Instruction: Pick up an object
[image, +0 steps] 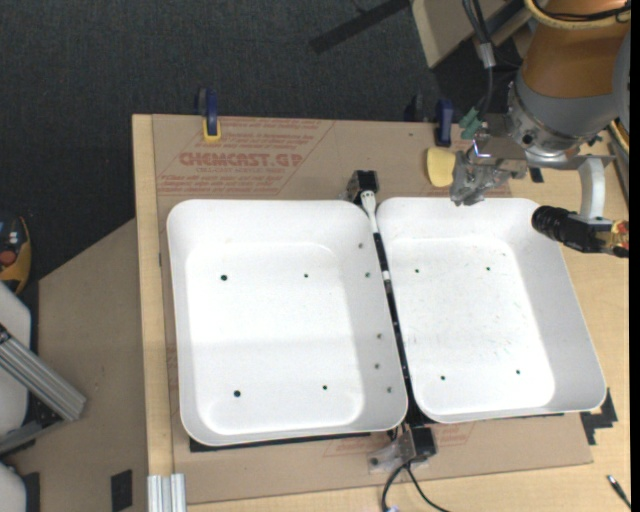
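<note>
My gripper (468, 192) hangs over the far rim of the right bin (560, 330), near that bin's back left corner. Just left of it, a small pale yellow object (439, 166) lies on the cardboard bench top behind the bin, outside both bins. Nothing shows under the gripper's tip. The left bin (200, 330) sits beside the right one, and both show plain white floors with a few small dark dots.
A black strip with a clip (362, 185) runs between the two bins. Blue clamps (209, 105) hold the cardboard at the bench's back edge. An aluminium rail (40, 375) lies off the bench at the left.
</note>
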